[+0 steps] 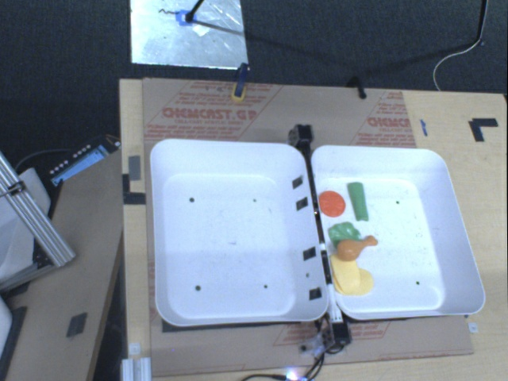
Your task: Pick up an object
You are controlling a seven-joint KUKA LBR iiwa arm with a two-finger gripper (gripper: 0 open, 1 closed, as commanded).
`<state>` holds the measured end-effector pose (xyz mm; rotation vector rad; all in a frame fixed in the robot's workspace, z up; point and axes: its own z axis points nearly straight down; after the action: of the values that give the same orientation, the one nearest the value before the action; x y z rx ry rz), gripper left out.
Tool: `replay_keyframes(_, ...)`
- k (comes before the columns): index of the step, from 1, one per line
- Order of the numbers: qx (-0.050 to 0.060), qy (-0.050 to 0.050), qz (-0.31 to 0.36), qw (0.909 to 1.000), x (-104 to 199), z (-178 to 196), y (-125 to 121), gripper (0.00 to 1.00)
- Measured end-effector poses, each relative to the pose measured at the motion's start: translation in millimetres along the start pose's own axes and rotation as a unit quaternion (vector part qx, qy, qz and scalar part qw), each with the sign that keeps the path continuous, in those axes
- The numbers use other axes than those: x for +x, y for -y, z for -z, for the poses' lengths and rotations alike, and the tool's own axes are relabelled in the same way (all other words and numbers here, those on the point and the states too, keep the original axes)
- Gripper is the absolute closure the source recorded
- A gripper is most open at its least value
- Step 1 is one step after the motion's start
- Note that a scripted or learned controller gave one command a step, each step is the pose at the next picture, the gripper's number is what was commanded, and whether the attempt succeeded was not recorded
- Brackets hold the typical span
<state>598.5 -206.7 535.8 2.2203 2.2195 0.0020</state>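
- Step in hand was the approach; I could not tell my gripper's state.
- Small orange drumstick-shaped plastic toy [355, 247] lay across the shallow white right bin [456, 213] from my reach-in side.
- Next I needed a descent squarely over it.

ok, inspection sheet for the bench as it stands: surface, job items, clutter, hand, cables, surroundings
Surface: bench with two white bins, left bin, right bin, side by side.
Job's things: all along the right bin's left side: orange disc, green stick, green leafy piece, orange drumstick-shaped piece, yellow piece.
Clutter: yellow-and-blue clip at the bench's far edge.
Hand: nothing seen.
Cables: white cable on the floor, far right; wires at the near edge between the bins.
Surroundings: dark floor, shiny sheet, metal frame at left.
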Motion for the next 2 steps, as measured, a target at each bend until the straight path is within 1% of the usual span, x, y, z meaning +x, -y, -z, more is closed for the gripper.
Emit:
replay_keyframes(1,0.004,-0.002,0.005,1.0000,61.4,-122.1,-50.8,1.00)
replay_keyframes(2,-0.004,0.002,0.001,1.0000,39.5,-37.4,-54.6,1.00)
